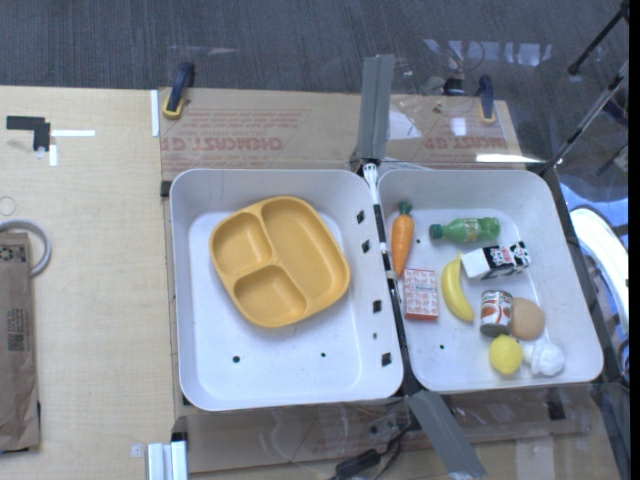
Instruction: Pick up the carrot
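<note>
In the right bin (556,230), we see the carrot (401,240) lying along the left wall, green top pointing away, just above a small red box (421,294) and left of the banana (457,289). We cannot tell the end effector's state.

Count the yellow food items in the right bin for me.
2: a banana lying mid-bin beside the red carton, and a lemon near the front edge, next to the garlic. None looks hidden.
</note>
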Available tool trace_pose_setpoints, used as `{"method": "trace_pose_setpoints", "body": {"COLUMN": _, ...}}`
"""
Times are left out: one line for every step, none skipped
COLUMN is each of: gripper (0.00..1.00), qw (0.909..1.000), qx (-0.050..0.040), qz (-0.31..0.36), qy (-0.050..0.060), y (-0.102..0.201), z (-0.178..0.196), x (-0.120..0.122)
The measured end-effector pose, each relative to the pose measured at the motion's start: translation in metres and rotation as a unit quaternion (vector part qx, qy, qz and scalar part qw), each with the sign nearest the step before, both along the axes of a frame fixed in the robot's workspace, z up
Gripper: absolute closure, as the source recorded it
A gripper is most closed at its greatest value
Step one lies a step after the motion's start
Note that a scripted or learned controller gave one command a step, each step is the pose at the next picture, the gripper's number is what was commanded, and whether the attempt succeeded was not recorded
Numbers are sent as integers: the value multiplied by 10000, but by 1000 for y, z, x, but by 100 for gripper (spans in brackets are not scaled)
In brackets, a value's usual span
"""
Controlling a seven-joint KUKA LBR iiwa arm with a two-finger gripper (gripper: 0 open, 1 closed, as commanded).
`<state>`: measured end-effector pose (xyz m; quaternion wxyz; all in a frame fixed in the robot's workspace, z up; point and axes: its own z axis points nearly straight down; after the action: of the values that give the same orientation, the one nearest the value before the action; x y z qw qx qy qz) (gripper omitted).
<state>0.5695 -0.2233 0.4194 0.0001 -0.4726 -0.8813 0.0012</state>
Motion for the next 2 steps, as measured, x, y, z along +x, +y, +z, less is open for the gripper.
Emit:
{"method": "trace_pose_setpoints", "body": {"gripper": 100, "qw": 9996, "qx": 3, "qz": 290, "qy": 6, "y": 1, "z": 19, "x": 91}}
{"method": "trace_pose_setpoints", "body": {"gripper": 100, "qw": 9858, "qx": 6, "qz": 1681, "qy": 2, "y": 9, "z": 20, "x": 91}}
